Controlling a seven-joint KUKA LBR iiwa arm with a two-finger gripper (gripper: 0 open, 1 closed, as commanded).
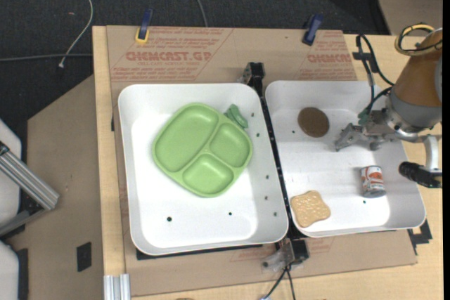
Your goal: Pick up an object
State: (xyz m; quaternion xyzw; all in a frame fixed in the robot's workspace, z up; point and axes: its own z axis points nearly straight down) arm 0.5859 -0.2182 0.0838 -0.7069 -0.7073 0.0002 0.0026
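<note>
My gripper (pixel 349 138) hangs over the right bin (pixel 401 218), with the arm coming in from the right. Its fingers stand open with nothing between them. A brown round disc (pixel 313 121) lies just to its left, apart from the fingertips. A small can with a red label (pixel 373 180) lies in front of the gripper, near the bin's right side. A tan cracker-like piece (pixel 310 209) rests at the bin's front left corner.
The left bin (pixel 140 207) holds a green divided plate (pixel 202 149), with a small dark green object (pixel 237 116) at the plate's upper right edge. A black divider (pixel 271 144) runs between the bins. Cardboard lies under both bins.
</note>
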